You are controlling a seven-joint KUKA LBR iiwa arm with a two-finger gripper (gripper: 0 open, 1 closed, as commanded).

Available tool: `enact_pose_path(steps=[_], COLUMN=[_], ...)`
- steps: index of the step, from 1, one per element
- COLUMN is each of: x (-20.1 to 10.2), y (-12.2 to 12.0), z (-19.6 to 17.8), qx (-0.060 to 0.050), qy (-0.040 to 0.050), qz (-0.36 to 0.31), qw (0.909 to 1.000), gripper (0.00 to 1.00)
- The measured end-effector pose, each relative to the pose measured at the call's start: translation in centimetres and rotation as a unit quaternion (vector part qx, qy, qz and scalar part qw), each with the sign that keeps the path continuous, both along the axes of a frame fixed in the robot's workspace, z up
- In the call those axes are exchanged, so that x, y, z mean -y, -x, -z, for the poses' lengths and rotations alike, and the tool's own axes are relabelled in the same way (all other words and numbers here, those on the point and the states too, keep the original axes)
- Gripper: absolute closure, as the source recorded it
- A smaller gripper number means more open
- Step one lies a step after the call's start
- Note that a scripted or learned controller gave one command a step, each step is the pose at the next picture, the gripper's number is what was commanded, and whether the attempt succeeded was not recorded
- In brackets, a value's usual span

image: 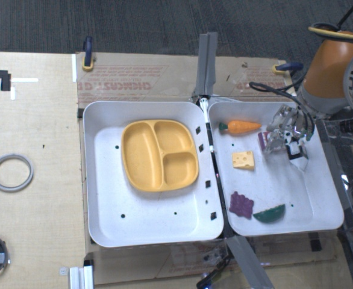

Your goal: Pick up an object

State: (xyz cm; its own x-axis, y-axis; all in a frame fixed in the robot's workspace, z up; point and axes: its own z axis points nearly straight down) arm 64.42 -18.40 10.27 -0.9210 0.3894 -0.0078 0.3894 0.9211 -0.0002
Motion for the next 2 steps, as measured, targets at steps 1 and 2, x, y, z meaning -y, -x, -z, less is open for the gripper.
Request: enact_pose_path(steps=[1, 2], x=[-4.0, -9.5], y=[1.9, 1.9], z=[-9.1, -10.9], qx=[-0.001, -0.002], qy=[-0.0008, -0.0013], qz=[0.021, 0.146], qw=[0.9998, 0.9893], gripper=[1.0, 1.0])
